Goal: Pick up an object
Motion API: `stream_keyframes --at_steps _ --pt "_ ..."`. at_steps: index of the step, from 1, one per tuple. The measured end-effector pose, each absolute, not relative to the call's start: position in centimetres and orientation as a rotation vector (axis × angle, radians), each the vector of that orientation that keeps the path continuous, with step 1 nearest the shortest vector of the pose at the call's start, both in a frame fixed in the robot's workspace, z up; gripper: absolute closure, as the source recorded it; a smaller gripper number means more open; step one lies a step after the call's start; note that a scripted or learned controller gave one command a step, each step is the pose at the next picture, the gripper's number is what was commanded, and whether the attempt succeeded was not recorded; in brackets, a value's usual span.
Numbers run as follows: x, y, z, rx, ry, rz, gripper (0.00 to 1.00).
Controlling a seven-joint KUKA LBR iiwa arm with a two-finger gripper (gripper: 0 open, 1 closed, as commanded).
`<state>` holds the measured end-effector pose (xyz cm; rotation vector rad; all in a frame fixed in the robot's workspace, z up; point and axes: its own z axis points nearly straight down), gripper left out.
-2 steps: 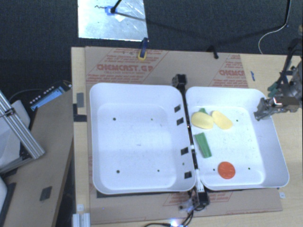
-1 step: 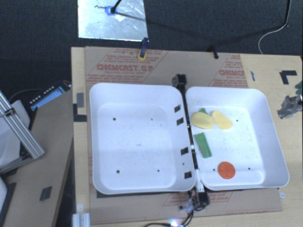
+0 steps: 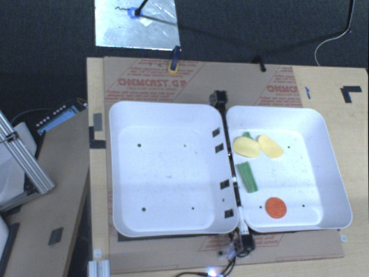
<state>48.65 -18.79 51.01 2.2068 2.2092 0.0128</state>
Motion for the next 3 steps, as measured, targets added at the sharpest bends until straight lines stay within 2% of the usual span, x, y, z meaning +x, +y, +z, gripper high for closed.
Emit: stream_keyframes --at_steps 1,2,3 --pt "53.7 -17.2 53.7 2.209 2.223 0.004 1.00" --pt "56.5 -20.8 53.5 2.218 2.217 0.000 1.00" --pt "55.6 -16.5 53.6 2.212 2.227 0.003 1.00"
